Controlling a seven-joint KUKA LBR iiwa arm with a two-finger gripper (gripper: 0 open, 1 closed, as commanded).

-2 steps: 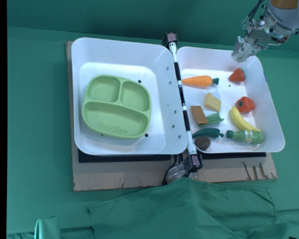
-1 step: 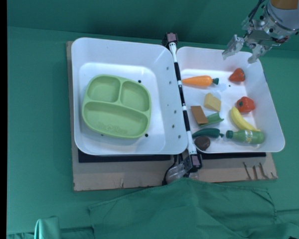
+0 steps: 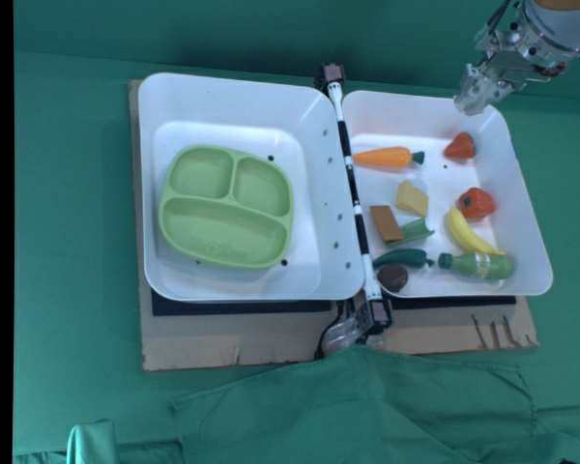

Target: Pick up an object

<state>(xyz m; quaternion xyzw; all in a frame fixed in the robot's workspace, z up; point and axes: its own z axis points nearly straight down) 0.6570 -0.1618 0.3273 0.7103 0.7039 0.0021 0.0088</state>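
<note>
Camera view: jaws point(image 3: 475, 101), state unclear, over right bin point(image 3: 532, 249) far rim.

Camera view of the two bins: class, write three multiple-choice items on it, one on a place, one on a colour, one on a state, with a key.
1. Where does the carrot lie?
A. in the right bin
B. on the divided plate
C. on the green cloth

2. What colour is the divided plate?
A. red
B. light green
C. black

3. How does the bottle rest?
A. upright
B. on its side
C. upside down on the plate

Key: 1 A, the carrot is near the right bin's far-left corner. 2 B, the plate in the left bin is light green. 3 B, the bottle lies flat beside the banana.
</note>
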